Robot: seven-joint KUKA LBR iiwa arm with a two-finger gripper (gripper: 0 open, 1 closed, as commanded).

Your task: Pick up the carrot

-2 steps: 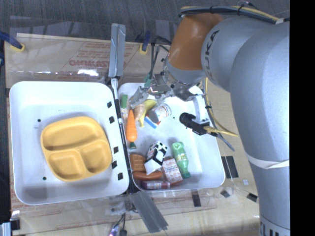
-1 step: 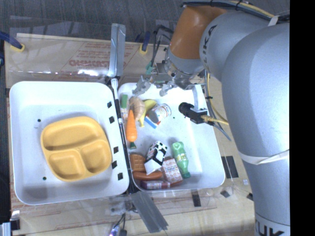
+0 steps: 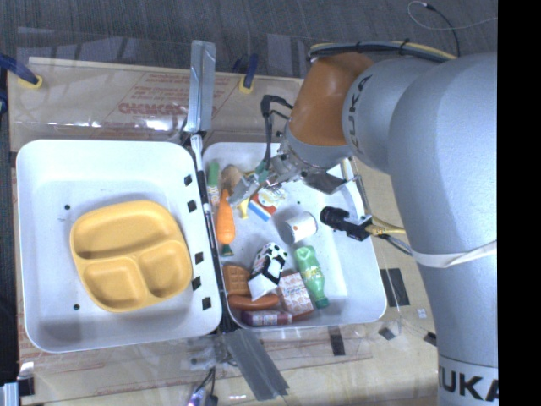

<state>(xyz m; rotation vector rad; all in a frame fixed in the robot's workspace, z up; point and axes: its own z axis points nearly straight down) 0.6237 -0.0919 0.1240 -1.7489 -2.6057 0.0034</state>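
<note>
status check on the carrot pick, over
End effector low over right bin's far end. Carrot loose by the left wall, ungrasped. Cluttered neighbours: green bottle, white cup.

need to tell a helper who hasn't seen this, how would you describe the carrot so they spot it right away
Look in the right white bin, the one crowded with toy food, and follow its left wall. The carrot lies there about halfway down, lengthwise along the wall. It is the one plain bright orange tapered piece, above the sausages in the bin's lower left corner.
</note>
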